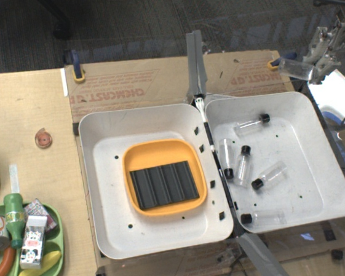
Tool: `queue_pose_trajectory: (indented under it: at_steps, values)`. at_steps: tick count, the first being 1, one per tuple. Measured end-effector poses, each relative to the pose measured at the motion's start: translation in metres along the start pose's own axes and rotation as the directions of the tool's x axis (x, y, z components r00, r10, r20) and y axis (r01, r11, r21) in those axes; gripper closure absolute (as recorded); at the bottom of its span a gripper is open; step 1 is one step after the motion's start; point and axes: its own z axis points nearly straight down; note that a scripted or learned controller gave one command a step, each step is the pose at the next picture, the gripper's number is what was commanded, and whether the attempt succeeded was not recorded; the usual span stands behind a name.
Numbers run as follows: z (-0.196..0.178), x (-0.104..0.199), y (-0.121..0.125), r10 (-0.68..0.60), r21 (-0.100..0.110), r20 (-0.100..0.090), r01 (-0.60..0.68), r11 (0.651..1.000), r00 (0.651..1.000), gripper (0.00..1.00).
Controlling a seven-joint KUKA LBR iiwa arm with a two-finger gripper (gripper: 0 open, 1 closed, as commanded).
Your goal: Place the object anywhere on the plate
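Orange plate [161, 151] bears a flat dark ridged block [167, 185].

My worktop [20, 108] is pale wood, with brown cardboard [135, 86] printed in faded red lettering at 12 o'clock of the left bin [109, 234], which is white like the right bin [328, 203]. The plate [161, 151] is orange-yellow with a dark grey ribbed panel [165, 184] at its middle. The vials [268, 176] are clear with black caps. At 9 o'clock a green tray [54, 265] carries a green bottle [15, 220], a red sausage [1, 266] and a yellow banana [36, 270].
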Motion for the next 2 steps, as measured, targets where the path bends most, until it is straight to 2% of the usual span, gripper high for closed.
queue_pose_trajectory:
  at_steps: [1, 2]
  values:
    - [-0.067, -0.008, -0.032, -0.225, 0.000, 0.002, 0.225, 0.974, 0.974, 1.00]
    - [-0.090, -0.006, 0.026, -0.478, 0.000, 0.003, 0.478, 0.879, 0.879, 1.00]
